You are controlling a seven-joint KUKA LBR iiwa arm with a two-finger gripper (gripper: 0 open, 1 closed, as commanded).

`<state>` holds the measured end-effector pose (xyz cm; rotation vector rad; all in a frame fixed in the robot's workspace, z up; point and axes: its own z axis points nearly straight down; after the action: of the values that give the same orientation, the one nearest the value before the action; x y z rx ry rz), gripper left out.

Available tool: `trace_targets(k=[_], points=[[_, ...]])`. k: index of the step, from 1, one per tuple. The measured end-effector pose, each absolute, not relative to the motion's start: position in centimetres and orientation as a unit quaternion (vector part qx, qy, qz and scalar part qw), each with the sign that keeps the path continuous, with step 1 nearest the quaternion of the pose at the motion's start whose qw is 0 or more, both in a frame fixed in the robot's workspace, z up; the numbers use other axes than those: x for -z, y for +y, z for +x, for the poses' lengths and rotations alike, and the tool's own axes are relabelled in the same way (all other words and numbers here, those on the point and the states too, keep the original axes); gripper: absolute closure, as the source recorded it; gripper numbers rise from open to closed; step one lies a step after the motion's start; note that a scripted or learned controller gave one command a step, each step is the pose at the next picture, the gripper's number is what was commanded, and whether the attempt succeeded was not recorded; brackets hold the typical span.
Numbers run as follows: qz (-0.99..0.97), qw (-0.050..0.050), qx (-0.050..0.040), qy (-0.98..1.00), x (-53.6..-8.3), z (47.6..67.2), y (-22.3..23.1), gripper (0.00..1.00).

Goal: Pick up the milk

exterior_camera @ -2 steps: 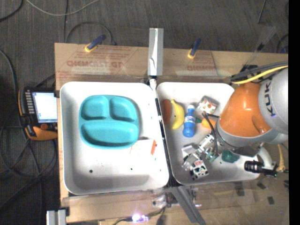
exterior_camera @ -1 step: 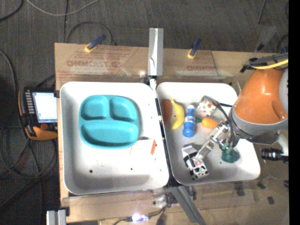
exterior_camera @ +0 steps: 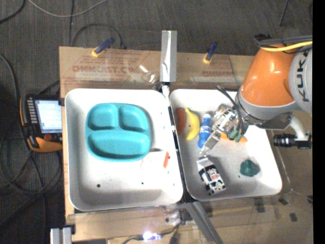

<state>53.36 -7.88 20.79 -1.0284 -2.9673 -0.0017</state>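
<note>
**Q.** Which step of the task is in hand?

**A.** The approach. The gripper point(exterior_camera: 219, 130) hangs over the middle of the right bin point(exterior_camera: 269, 184), below the arm's orange band point(exterior_camera: 269, 78). The milk carton point(exterior_camera: 211, 175), small and white with dark print, lies on its side on the bin floor toward the near edge, just below the gripper and apart from it. Nothing sits between the fingers, so the grasp is judged not yet begun.

**Q.** What is the state of the gripper?

**A.** The fingers appear slightly spread and bare, one pale finger point(exterior_camera: 212, 138) slanting down toward the carton. The wrist clutter makes the exact gap hard to read.

**Q.** What else lies near the carton?

**A.** A blue-and-white bottle point(exterior_camera: 205, 128) stands just beside the gripper's left flank. A banana point(exterior_camera: 192, 124) and a reddish fruit point(exterior_camera: 180, 118) rest against the bin's left wall. A teal lump point(exterior_camera: 249, 168) lies to the right, well apart from the carton. The left bin point(exterior_camera: 81, 187) holds a teal divided plate point(exterior_camera: 120, 131) and a small orange piece point(exterior_camera: 166, 159).

**Q.** What does the next move call for?

**A.** Probably a short shift toward the near edge to centre over the carton, then turning the wrist so the fingers straddle its narrow width, then a descent. The bottle is the likeliest thing to be nudged.
</note>
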Motion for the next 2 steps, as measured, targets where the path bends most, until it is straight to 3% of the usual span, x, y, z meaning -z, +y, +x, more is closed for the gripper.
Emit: trace_targets(k=[1, 2], points=[[-0.338, 0.001, -0.0006, -0.941, -12.8, 49.1, -9.7, 0.00], [-0.204, -0.001, -0.0009, -0.979, -20.8, 52.3, -13.8, 0.00]])
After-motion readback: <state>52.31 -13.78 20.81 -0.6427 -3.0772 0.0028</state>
